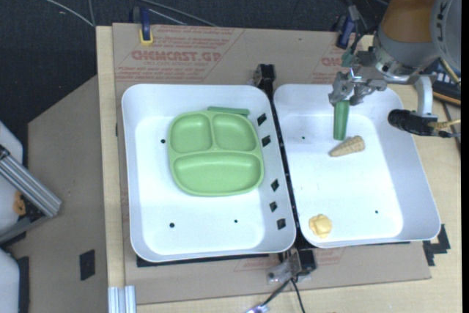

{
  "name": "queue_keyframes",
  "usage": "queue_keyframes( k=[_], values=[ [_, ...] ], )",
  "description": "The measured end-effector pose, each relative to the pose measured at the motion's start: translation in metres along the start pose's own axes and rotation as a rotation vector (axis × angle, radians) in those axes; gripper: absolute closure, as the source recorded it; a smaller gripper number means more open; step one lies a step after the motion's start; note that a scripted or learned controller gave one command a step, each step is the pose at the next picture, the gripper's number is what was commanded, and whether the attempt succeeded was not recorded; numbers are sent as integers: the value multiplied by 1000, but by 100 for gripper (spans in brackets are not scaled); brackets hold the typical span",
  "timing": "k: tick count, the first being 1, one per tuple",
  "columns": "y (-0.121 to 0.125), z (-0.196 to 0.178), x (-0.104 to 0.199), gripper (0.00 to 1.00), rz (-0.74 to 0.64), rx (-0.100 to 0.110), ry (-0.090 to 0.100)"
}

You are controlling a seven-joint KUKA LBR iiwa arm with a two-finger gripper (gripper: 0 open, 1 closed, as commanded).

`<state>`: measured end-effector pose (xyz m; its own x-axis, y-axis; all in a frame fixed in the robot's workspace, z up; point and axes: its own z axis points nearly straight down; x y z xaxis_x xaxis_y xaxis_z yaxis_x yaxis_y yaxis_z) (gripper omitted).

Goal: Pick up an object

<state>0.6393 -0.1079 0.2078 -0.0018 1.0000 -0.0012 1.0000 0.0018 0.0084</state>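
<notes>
You've got the gripper [343,100] over the right bin [399,179], up near its far edge and a bit left of the middle. Its fingers are closed on the top end of a green stick-shaped object [341,121], which hangs straight down from them, more or less upright. The stick's lower end sits just above a tan ice-cream-cone-looking toy [347,147]; whether the two touch, can't tell from this angle. The cone lies on its side on the bin floor, tip pointing toward the bin's right edge.

Same bin, near the front edge toward the front-left corner: a small yellow lumpy thing [319,225], too small to name properly. It's well apart from the cone and the stick.

Over in the left bin [146,216] you've got a green divided plate [215,152], three compartments, sitting roughly in the middle and a little toward the far edge. Something flat and darker green [229,111] pokes out from under its far rim.

Both bins sit side by side on a sheet of cardboard [220,51] with red print along the far edge, and a blue clamp [146,24] is at that sheet's far-left corner. The arm [414,4] comes in from the right, orange band showing above the wrist.
</notes>
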Motion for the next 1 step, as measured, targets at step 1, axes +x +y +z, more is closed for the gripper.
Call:
queue_keyframes(
  k=[1],
  values=[
    [2, -51, 0, 100, 1, 2, 0]
  ],
)
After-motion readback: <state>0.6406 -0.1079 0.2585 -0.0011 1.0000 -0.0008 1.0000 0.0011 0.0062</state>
